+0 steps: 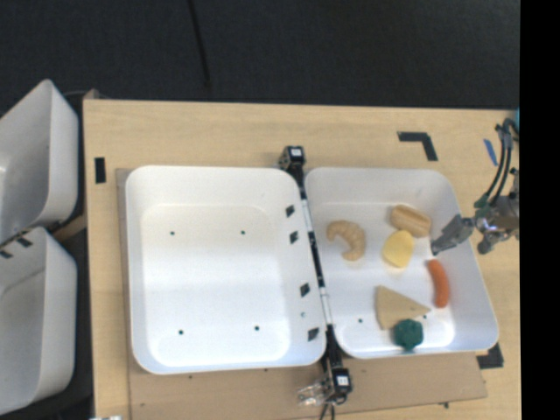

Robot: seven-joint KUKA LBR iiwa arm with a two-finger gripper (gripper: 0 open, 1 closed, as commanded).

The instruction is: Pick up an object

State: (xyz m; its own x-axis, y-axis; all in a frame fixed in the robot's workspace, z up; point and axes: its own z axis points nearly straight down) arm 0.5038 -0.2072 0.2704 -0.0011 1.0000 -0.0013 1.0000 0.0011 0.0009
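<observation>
The right bin point(350, 191) holds several toy foods: a tan croissant point(348, 239), a bread roll point(409, 220), a yellow block point(398, 249), an orange sausage point(438, 283), a tan wedge point(398, 306) and a green lump point(408, 333). My gripper point(469, 236) hangs over the bin's right rim, just right of the bread roll and above the sausage. Its fingers stand apart with nothing between them; the left fingertip point(450, 234) points into the bin.
The left bin point(140, 261) lies beside the right one, with a black-clipped divider point(311, 269) between them. The wooden bench point(201, 134) surrounds both. Two white containers point(31, 226) stand at the far left. Cables point(500, 169) hang at the right edge.
</observation>
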